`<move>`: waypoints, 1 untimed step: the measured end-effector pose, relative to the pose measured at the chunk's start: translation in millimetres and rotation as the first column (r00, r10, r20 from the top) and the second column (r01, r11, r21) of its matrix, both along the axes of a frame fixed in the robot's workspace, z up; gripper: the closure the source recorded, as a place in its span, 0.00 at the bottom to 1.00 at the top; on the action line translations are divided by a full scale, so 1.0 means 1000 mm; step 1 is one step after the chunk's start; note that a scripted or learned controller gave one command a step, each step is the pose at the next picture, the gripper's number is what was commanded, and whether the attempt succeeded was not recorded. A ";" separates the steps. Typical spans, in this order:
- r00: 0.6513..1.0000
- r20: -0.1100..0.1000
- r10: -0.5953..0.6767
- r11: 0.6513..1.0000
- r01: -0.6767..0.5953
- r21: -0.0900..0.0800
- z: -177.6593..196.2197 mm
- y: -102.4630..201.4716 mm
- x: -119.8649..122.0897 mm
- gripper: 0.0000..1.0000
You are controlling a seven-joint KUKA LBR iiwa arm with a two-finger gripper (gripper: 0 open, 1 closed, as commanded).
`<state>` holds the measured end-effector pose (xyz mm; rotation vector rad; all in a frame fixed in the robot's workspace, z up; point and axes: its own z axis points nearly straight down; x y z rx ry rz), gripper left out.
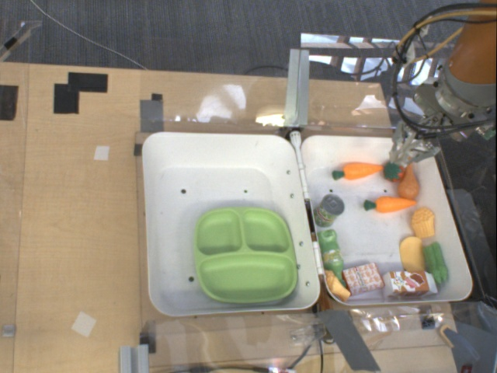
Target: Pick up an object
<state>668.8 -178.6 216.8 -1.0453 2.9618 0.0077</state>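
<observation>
Upper carrot [362, 171] lies in the right bin [458, 290], toward that bin's 12 o'clock. Long axis runs 3 to 9 o'clock; a green end shows at each extremity, so which end is the tip I cannot tell for sure. Gripper [405, 159] sits over the carrot's 3 o'clock end; whether the fingers are spread or closed cannot be told from here.

Reddish-orange piece [408, 185] just beside, at 5 o'clock of the gripper. Second carrot [391, 204] at 5 o'clock of the first.

Likely risk: contact at the very end, not mid-body; the round carrot could pivot or squirt out. The neighbouring piece may get nudged or pinched instead.

Green tray [245, 255] in the left bin [167, 154], well apart.
</observation>
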 end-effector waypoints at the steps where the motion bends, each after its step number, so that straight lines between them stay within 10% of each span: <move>1: 1.000 0.013 -0.001 1.000 0.001 -0.004 0.007 -0.001 0.002 0.00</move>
